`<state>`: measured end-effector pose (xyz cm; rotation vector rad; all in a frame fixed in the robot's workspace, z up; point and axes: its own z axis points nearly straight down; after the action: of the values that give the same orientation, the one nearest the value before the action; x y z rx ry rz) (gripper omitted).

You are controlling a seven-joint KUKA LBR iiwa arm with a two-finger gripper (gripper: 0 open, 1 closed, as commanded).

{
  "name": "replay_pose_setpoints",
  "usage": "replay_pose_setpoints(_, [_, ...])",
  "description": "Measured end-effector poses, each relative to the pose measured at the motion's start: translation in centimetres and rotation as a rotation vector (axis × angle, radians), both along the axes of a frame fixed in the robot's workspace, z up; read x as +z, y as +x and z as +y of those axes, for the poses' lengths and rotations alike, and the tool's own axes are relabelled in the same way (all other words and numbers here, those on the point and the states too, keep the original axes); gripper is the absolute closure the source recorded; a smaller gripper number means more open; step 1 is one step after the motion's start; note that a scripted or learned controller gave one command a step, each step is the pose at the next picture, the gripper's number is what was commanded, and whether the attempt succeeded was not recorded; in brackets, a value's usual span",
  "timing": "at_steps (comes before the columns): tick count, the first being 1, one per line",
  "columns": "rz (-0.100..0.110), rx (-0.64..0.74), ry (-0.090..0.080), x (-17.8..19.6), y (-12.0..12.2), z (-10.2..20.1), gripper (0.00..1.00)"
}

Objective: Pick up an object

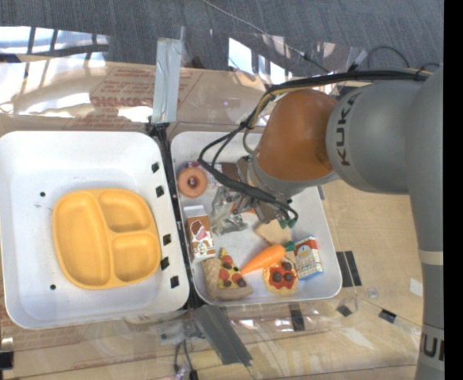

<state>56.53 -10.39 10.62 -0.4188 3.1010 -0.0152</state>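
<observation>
The arm reaches in over the right bin, with the claw low among the objects near the bin's centre. Claw opening and contents: cannot tell. In the right bin, a doughnut lies at the upper left; a carrot, pizza slice, small round pizza and carton lie along the lower edge. The left bin holds a yellow divided plate.

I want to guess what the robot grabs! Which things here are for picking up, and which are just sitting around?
For picking up: donut, carrot, pizza slice, small pizza, juice carton, snack packet, all in the right bin.

Sitting around: yellow divided plate, left bin.
</observation>
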Motion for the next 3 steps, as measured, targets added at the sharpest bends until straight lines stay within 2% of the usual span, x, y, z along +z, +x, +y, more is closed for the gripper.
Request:
replay_pose_setpoints(1, [-0.003,-0.089,0.006,14.8,9.5,-0.4,1.0])
replay_pose_setpoints(2, [0.021,0.0,0.007,6.1,0.3,-11.0,1.0])
replay_pose_setpoints(3, [0.013,0.01,0.008,6.5,0.7,-10.4,0.0])
